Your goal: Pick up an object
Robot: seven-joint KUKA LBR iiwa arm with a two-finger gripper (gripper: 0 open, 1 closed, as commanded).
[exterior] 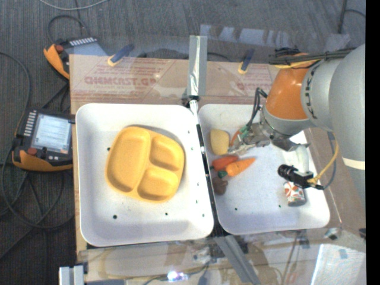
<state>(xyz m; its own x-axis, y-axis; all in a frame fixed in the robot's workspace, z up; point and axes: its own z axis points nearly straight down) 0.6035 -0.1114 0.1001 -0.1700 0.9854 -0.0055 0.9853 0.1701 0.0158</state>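
Orange carrot (240, 167) lay unlifted in right bin (267, 218), beside pale food piece (219, 141) | claw (246, 136) hung low over them, grip state could not be told | pick judged still pending; yellow tray (145, 162) occupied left bin (95, 218).

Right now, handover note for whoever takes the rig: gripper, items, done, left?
Gripper: low in the right bin, at its upper left, over the food pile; finger state unclear.
Items: carrot, red piece, pale yellow piece and dark piece sit along the right bin's left side. Yellow divided tray lies in the left bin.
Done: nothing seen lifted.
Left: grasp one item and raise it.
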